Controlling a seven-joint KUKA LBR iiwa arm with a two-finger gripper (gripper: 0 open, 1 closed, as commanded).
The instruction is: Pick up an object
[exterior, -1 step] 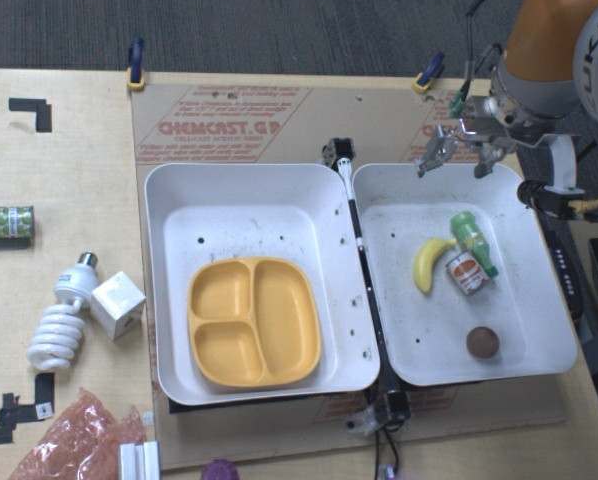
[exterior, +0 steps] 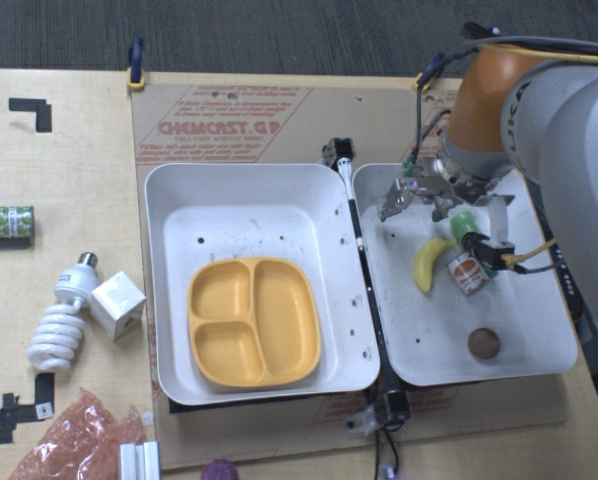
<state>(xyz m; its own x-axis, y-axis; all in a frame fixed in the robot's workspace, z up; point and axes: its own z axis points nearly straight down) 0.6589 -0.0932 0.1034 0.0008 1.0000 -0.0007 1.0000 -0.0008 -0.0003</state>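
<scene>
Where wrist overhangs right bin, green object half hidden; jaws spread, empty, near banana.

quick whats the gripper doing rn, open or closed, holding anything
Gripper: cannot be told whether it is open, closed or holding anything. It is low in the right bin, close to the banana.

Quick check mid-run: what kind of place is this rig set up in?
Probably a robotics lab grasping bench: the arm reaches over the right bin, which holds a banana; the left bin holds a yellow divided plate; a spiral light bulb lies loose on the bench.
</scene>
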